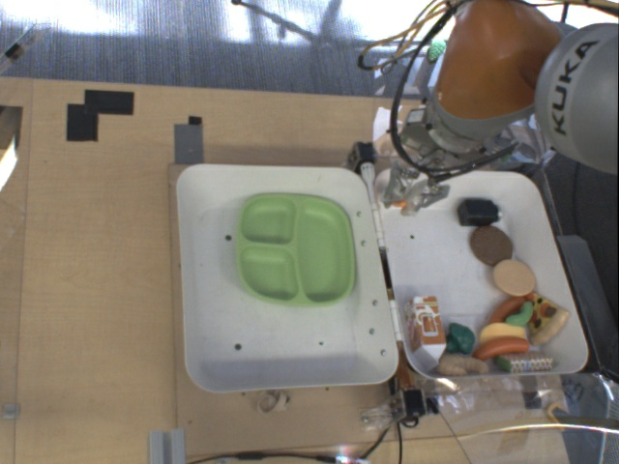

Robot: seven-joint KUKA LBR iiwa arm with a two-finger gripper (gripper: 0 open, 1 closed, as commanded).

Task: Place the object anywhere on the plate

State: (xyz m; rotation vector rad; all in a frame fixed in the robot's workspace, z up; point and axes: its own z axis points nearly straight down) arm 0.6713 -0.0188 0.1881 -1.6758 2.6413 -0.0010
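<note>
A: Far left, please.
B: Logged: wooden bench [87, 307], with black angular marks [97, 112] near its top left corner.

A: Next along?
B: Recorded: left bin [193, 288], white and shallow. Inside, near its middle: green plate [295, 249], lying flat, divided into three compartments.

A: At the seam between the bins?
B: Noted: gripper [411, 191], hung over the top left corner of the right bin [445, 259], just beside the shared rim. Open or closed: could not be told. Nothing seen in its grasp.

A: Task object, location?
B: Not singled out. All candidates found in the right bin, well apart from the plate. Listed left to right:
- small orange and white carton [425, 322], against the bin's left wall
- teal piece [460, 337], just beside the carton
- tan lumpy piece [464, 364], at the near edge
- black block [478, 211], near the gripper
- brown disc [491, 245], below the block
- tan disc [514, 277], below the brown one
- pizza slice toy [548, 319], in the cluster at the lower right corner

A: Far right?
B: Entered: arm [493, 56], orange band above the gripper, grey casing further right.
</note>
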